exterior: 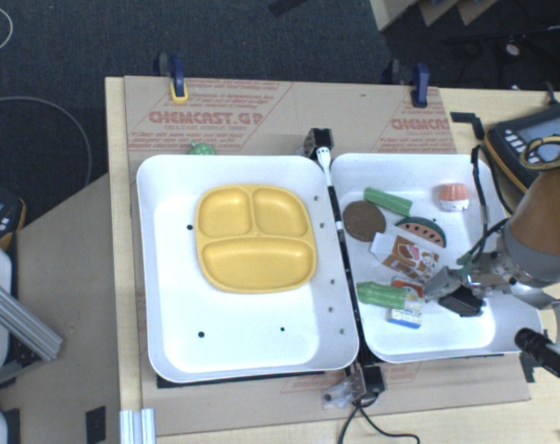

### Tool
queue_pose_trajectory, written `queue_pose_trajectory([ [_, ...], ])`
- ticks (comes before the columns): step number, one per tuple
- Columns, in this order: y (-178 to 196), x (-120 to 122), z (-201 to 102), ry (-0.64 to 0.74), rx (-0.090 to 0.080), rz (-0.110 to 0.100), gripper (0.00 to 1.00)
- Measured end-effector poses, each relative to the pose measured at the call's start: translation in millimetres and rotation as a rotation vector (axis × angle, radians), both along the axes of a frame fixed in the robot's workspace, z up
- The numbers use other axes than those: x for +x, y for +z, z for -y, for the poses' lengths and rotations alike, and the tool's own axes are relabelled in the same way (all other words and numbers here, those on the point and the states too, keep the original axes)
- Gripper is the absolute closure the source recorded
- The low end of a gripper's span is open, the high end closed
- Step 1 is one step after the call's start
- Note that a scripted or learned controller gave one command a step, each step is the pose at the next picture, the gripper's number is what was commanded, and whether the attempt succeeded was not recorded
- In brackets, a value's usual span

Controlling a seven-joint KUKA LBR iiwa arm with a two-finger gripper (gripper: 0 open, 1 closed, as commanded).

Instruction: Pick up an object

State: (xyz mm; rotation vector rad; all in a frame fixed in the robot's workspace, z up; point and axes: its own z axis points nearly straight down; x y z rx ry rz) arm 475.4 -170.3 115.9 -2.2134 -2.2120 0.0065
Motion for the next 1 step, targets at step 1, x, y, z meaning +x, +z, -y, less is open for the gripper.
queue_pose_trajectory([
  [1, 16.0, 4.3, 2.0, -0.001, -0.008, 0.015, 1.00],
])
